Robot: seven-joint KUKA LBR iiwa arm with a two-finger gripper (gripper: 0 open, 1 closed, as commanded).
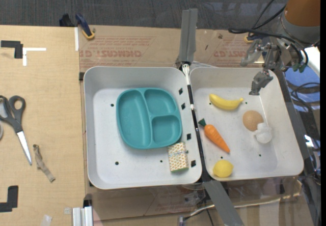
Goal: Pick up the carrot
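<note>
Lowest in the view, near the front wall of the right bin (285, 118), sits a lemon (222, 168), and just up and left of it lies the carrot (216, 138). It rests flat on the bin floor close to the divider between the two bins, its green stub pointing up-left toward that divider and its narrow tip aimed down-right toward the lemon. Nothing touches it; a brown egg (252, 120) with a small white object (263, 133) beside it lies to its right, and a banana (225, 102) lies above it.

By its look the carrot is a light toy (plastic, most likely), so it should be stiff and smooth, apt to roll or squirt out of a pinch on its tapered end. The best hold, I judge, is across the thicker half just below the green top, with the fingers set square to its long axis.

Over the bin's far right corner hangs the claw (259, 83), well apart from the carrot and carrying nothing; whether its fingers stand parted or closed I cannot tell from this angle.

Across the divider, the left bin (97, 133) holds a teal divided plate (150, 117) and a small patterned sponge-like block (178, 157). Scissors (17, 120) lie on the surface at far left.
</note>
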